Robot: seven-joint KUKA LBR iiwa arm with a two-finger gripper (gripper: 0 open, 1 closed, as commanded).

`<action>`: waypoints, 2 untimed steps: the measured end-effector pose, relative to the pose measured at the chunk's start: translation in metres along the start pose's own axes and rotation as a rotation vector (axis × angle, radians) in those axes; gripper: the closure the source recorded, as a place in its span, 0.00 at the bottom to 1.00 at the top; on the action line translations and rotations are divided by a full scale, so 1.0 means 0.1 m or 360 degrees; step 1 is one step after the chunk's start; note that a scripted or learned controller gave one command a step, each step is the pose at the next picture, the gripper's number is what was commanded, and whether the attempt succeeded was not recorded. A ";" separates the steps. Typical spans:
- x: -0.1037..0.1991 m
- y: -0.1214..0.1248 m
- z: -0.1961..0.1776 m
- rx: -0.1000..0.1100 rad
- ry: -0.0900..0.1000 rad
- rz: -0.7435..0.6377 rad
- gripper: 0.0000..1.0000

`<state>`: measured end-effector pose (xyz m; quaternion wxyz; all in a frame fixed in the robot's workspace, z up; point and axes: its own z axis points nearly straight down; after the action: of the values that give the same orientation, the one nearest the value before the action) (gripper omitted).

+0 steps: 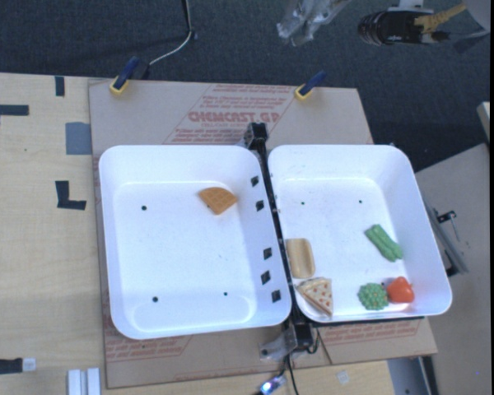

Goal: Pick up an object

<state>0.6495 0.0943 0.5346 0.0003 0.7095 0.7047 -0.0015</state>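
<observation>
- The left bin (115,245) held one orange wedge-shaped piece (218,199) near its upper right part.
- The right bin (412,188) held a tan bread-like piece (300,258) and a sandwich-like triangle (318,295) against its left wall, a green pod (384,243) towards the right, and a green floret (373,296) touching a red piece (400,290) in the near right corner.
- Both bins rested on a brown board (222,113) fixed by two clamps (125,76).
- The gripper (306,15) hung above the dark floor beyond the board, well apart from every object.
- Finger opening: cannot be determined; nothing was visibly held.
</observation>
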 end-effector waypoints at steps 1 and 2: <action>-0.97 0.20 0.03 -0.0002 0.0000 -0.0002 1.00; -2.02 0.20 0.01 -0.0003 -0.0001 0.0001 1.00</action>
<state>0.6679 -0.1082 0.5343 0.0012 0.7099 0.7043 -0.0011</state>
